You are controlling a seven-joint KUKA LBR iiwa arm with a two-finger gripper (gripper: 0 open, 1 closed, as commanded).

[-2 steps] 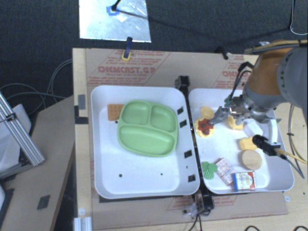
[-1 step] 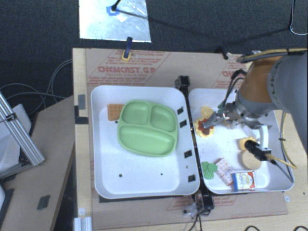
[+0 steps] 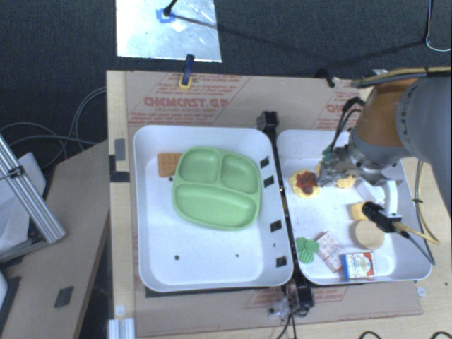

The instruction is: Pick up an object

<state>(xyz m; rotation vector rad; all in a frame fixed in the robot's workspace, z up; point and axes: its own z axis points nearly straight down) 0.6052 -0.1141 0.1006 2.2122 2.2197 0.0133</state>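
A brown board bench (image 3: 212, 94) stands on dark carpet and bears two shallow white bins side by side. The gripper (image 3: 329, 169) hangs low over the upper middle of the right bin (image 3: 296, 143), at the end of the grey arm (image 3: 417, 119) with its orange band. Whether it is released or clenched cannot be told from this slant, and nothing can be seen grasped in it. Just left of the gripper and slightly nearer the camera lies a yellow and red piece (image 3: 305, 183), the closest thing to pick; whether they touch is unclear. Just to the gripper's right a small yellow piece (image 3: 345, 182) shows on the bin floor, partly behind the wrist. Farther out, toward the camera and to the right, sit a yellow-orange lump (image 3: 358, 210) and then a pale tan disc (image 3: 369, 236). Toward the camera and well apart from the gripper lie a green leafy piece (image 3: 306, 249), a white and red packet (image 3: 329, 249) beside it, and a small blue, red and white box (image 3: 357, 264) near the front rim. Well to the gripper's left, across the wall between the bins, the left bin (image 3: 141, 210) holds a green divided plate (image 3: 215, 188), with an orange square (image 3: 167, 164) at its far left edge.
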